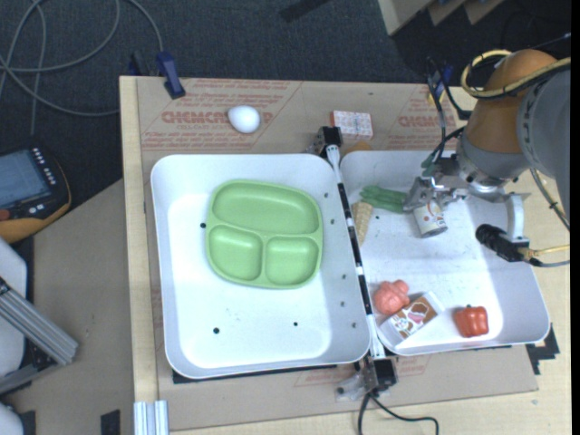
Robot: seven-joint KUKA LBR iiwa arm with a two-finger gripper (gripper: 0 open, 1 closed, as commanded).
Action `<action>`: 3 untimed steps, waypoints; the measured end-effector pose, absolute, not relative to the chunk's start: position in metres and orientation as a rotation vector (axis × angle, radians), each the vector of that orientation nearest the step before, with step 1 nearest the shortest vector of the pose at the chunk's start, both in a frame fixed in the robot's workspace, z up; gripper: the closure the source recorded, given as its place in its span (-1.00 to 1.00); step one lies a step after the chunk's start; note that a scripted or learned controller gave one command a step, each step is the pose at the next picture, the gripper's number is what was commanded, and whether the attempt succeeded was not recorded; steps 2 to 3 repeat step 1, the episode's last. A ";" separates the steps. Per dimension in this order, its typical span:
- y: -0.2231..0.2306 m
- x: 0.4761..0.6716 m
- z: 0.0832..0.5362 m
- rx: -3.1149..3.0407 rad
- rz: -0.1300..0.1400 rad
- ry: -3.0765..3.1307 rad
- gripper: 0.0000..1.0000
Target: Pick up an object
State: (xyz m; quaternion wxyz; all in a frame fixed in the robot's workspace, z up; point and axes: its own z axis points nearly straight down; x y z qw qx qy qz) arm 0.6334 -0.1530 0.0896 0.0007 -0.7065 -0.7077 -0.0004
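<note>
The left bin [181,315] holds a green divided plate [265,234]. The right bin [507,306] holds a green packet [385,198], cone [362,220], pink toy [391,296], small box [414,317] and red pepper [470,320]. The jaws [430,208] are clamped on a small grey can [433,222].

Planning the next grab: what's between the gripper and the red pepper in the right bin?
In the camera view, bare white bin floor runs from the gripper down to the red pepper; nothing lies on that stretch.
</note>
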 end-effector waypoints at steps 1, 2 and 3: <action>-0.083 0.668 0.186 -2.221 -0.006 -2.226 1.00; -0.083 0.668 0.186 -2.221 -0.006 -2.226 1.00; -0.083 0.668 0.186 -2.221 -0.006 -2.226 1.00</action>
